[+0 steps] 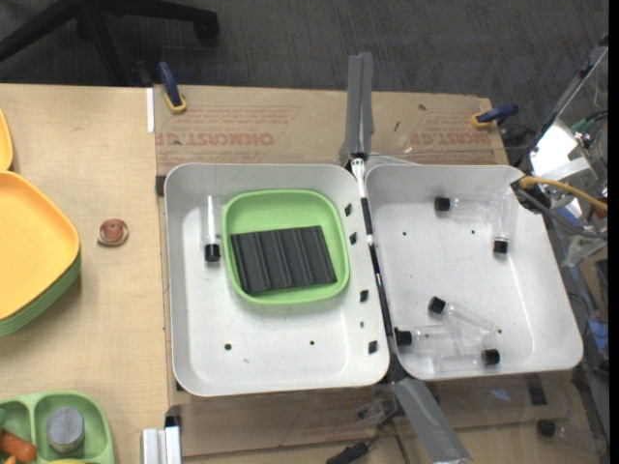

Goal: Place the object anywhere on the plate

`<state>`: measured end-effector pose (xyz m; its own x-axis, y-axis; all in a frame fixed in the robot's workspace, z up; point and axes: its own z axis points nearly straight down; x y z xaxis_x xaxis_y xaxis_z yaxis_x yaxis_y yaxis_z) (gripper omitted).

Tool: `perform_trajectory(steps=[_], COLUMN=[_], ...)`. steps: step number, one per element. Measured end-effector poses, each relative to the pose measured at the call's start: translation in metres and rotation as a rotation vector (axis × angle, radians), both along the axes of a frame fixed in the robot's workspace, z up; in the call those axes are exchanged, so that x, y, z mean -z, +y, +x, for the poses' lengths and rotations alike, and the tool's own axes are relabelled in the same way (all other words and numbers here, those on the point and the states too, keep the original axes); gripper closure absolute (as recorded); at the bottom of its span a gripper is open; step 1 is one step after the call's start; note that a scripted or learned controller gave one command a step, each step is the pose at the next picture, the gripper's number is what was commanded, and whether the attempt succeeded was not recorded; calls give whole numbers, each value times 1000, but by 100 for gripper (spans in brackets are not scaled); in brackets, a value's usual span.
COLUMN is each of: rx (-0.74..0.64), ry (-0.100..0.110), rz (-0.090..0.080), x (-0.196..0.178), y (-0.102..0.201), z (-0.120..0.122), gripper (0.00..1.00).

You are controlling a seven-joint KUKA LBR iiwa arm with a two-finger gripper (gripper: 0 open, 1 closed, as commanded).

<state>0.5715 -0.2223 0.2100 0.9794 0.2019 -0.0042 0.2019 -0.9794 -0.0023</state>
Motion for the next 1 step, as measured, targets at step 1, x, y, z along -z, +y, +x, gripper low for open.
perform_trajectory(steps=[1], rx=[2], ry=[0], rz=[0], x=[-21], y=[66], z=[1], gripper=[0])
